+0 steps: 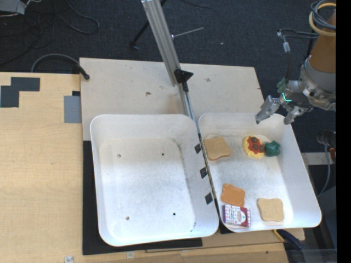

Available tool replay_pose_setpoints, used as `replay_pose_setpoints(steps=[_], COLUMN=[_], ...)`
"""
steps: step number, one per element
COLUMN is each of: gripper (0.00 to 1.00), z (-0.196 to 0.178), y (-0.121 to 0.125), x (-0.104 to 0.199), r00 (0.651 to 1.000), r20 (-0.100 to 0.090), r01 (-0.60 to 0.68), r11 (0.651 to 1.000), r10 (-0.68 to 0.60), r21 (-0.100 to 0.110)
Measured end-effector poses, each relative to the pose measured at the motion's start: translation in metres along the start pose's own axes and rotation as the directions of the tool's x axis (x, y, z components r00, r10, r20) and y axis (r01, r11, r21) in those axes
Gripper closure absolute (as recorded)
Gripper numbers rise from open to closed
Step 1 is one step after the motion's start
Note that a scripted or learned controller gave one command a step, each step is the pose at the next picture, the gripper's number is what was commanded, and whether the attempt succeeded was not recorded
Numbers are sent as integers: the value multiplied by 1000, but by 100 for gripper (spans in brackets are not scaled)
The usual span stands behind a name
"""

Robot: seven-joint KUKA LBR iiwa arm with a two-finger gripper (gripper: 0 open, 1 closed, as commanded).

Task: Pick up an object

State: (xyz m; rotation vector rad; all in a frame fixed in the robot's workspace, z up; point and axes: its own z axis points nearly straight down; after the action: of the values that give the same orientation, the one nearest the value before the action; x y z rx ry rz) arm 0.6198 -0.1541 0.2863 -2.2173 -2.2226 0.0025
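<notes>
Gripper [278,113] hangs over the right bin's [307,190] far rim, jaws spread, empty. Nearest target: toy pizza slice [254,146] just below, likely light, rigid, slick; pinch across its edges.

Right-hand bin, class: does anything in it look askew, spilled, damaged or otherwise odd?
Nothing stands out. The right bin holds a toast slice, a yellow-and-red piece beside a green one, an orange slice, a small red-and-white packet and another toast slice, all lying flat, scattered, intact. The claw hovers above the bin's far edge.
</notes>
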Motion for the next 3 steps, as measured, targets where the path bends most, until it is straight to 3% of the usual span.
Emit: replay_pose_setpoints(steps=[1, 3], gripper=[0, 0], z=[54, 153], y=[10, 5], x=[0, -11], r00=[1000, 1000], r20=[-1, -1], r01=[0, -3], r11=[1000, 1000], r10=[0, 3], r21=[5, 6])
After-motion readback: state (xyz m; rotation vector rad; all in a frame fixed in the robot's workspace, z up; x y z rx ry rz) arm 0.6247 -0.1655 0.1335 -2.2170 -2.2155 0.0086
